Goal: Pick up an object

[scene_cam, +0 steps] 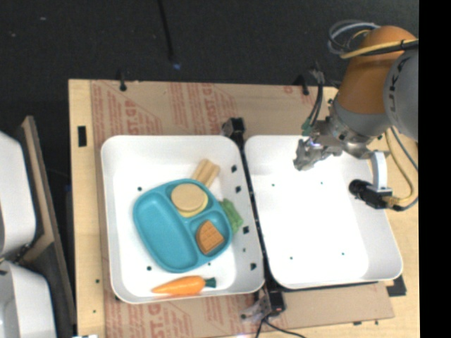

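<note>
Plywood bench [155,111], two white bins. Gripper [304,158] over right bin [366,259] far edge; jaw state unclear. Toy carrot [184,285] lies at left bin [116,189] near edge: likely light, rigid, slick plastic. Pinch across mid-body.

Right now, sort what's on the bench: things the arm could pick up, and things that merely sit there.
For the pick:
end effector, over the right bin
blue tray
round cookie
brown biscuit
carrot
wooden block
green piece

Just there:
left bin
right bin
cardboard sheet
</note>
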